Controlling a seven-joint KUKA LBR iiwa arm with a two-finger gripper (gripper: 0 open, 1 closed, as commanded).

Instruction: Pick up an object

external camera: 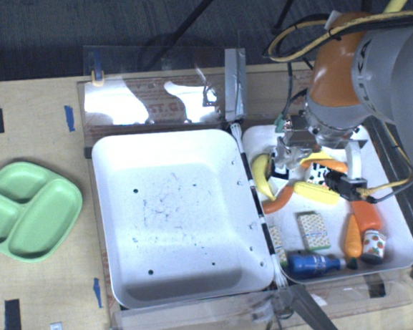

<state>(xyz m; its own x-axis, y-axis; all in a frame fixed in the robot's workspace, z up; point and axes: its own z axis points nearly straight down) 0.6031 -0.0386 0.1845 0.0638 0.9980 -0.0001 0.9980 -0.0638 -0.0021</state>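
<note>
Banana [262, 176]: right bin [408, 251], upper-left corner, against the divider. Gripper [287, 162] hangs just beside it at 3 o'clock; jaw state cannot be told. Corn cob [315, 193] at 5 o'clock crowds it. Best approach: descend centred, clear of the wall.

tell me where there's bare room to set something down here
The left bin has an open white floor from wall to wall. The green divided plate sits on bare bench. The right bin is crowded: banana, blue bottle, carrot, and the gripper.
</note>
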